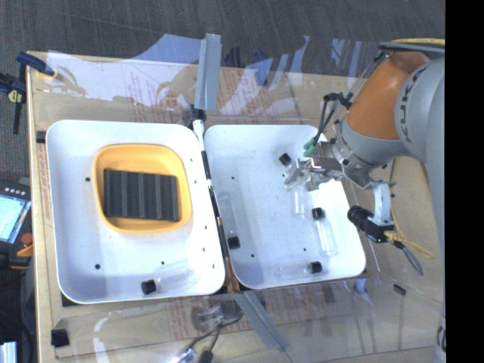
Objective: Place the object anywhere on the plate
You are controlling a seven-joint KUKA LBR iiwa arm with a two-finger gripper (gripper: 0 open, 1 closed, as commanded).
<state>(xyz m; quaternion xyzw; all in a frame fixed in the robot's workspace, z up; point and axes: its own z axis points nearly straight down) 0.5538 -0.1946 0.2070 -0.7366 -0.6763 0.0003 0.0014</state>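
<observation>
A yellow plate [141, 160] with a dark ridged centre lies in the left bin [68, 263]. A clear, tube-like object [325, 235] lies in the right bin [257, 255], near its right wall. My gripper [302, 180] hangs low over the right bin's upper right part, just above and to the left of the clear object's upper end. It is far to the right of the plate. I see nothing held in it.
Small black studs [284, 159] dot both bin floors. A faint clear shape [175, 273] lies at the left bin's front edge. The raised divider [212, 203] runs between the bins. A handheld device [10, 218] sits at the bench's left edge.
</observation>
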